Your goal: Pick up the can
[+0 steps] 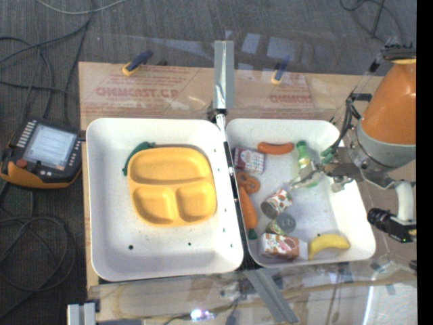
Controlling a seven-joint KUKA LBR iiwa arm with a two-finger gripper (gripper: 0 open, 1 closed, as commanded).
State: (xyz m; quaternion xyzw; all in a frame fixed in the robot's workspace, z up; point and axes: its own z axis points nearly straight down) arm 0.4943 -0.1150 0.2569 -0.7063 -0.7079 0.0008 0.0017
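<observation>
White plastic bins sit side by side on the desk (95, 100), and the can (277, 202) serves as the landmark for everything else. It lies on its side in the right bin (318, 128), tipped so its dark open end faces down toward the near wall, which means a grab has to close across its round body and not over the top.

Just below the can rests a small grey disc (287, 222), and below that a red-and-white carton (279, 246); right of the carton lies a banana (329, 244). Left of the can a carrot (249, 213) runs along the bin's inner wall, with a pretzel (247, 181) and a purple packet (249, 160) above it. Up and to the right of the can sit a sausage (276, 147) and a green bottle (302, 156). These crowd the can on the left and below, so the open approach looks to be from the right.

Right of the can, near but apart from it, hangs the arm's gripper (312, 176). I cannot tell how its jaws stand; nothing shows between them.

Far left of the can, the left bin (108, 249) holds a yellow divided tray (172, 183) over something green (139, 149).
</observation>
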